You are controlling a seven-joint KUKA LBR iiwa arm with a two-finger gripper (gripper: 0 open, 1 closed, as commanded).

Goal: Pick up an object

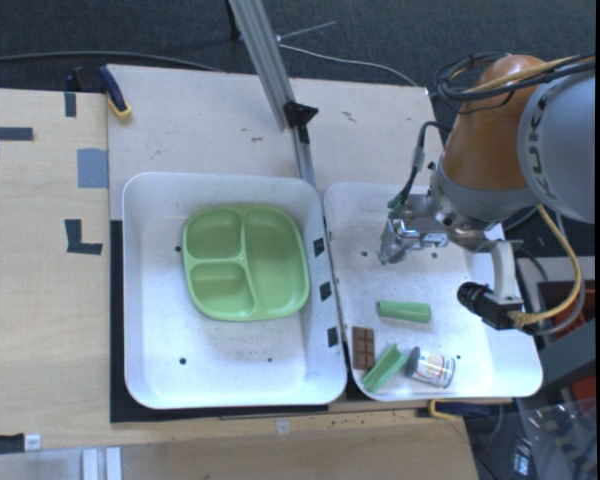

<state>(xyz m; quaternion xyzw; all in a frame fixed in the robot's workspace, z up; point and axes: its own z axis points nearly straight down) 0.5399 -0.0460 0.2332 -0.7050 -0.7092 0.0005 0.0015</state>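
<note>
The gripper hangs over the right bin; its grip I cannot tell. Below it a green stick lies flat, long axis left-right.

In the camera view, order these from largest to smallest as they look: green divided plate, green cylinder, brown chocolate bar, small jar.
1. green divided plate
2. green cylinder
3. small jar and brown chocolate bar: they look alike, not ranked.

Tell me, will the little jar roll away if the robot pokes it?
Probably, a bit. The jar looks round and lies on its side in the right bin, so a nudge could roll it. The green wedge beside it might stop it. It looks small, so likely light.
</note>
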